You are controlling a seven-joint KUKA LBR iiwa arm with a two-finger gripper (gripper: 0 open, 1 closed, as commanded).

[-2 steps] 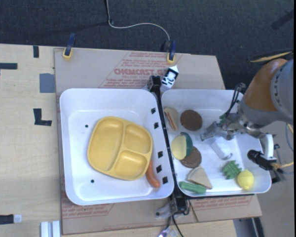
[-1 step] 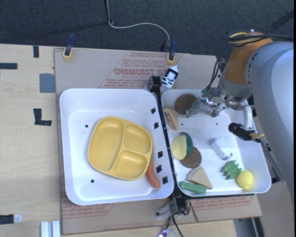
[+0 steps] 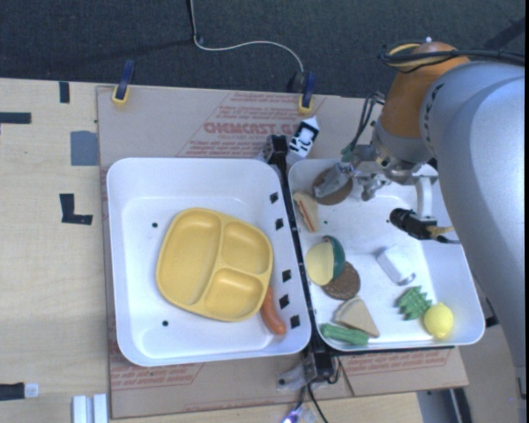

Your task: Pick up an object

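Tabletop (image 3: 35, 236) of pale wood under brown board, two white bins side by side. In the right bin (image 3: 458, 280): lemon (image 3: 438, 321) at the near right corner, green leafy piece (image 3: 413, 302) just beside. Hand (image 3: 361, 179) over the far end; finger spread impossible to tell. Yellow divided plate (image 3: 213, 263) in the left bin (image 3: 128, 263).

My arm (image 3: 489, 148) is a thick, smooth grey cylinder at the right of the frame. A glossy orange band (image 3: 414, 91) rings it above the wrist. Thin dark cables loop beside the metallic grey wrist hardware (image 3: 383, 167).
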